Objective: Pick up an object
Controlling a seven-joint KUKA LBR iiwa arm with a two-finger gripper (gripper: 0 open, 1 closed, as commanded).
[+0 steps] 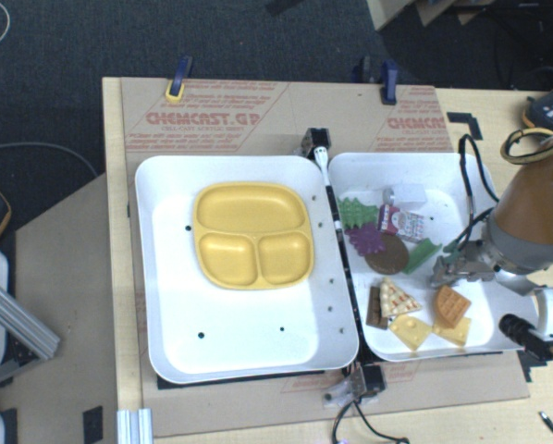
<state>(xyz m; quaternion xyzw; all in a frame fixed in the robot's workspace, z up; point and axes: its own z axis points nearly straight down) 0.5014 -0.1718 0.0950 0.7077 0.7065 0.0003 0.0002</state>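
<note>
Camera view from above: my pincer (454, 268) hangs low inside the right bin (350, 169), just right of the brown round piece (387, 255). How far it is open I cannot tell, and I see nothing in its grip. Toy foods crowd the brown piece: purple grapes (369, 240) touching its upper left, a green leaf (354, 213) above those, a cheese wedge (411, 330) below. A yellow divided tray (252, 233) lies well left, in the left bin (165, 340).
</note>
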